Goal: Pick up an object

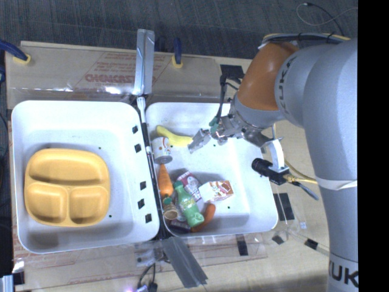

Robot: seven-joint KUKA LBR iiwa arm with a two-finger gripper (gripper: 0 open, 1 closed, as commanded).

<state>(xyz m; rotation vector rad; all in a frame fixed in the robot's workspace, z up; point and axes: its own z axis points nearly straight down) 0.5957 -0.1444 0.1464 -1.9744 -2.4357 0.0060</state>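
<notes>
The desk (73, 72) is mostly taken up by two white bins, so the right bin (243, 215) is used as the landmark here. The yellow tray (67, 186) sits in the bin to its left, well out of play. The arm (304, 78) is reached in over the right bin's upper right corner, with the gripper (199, 140) parked over its upper middle. The banana (172, 137) is lying just beside the tip, toward the bin's left wall, its long axis running roughly left-right, so it looks like the closest pick. How far the jaws are open can't be made out, and nothing is seen held. The bottle, carrot and packet pile (189, 202) is left lower down.
</notes>
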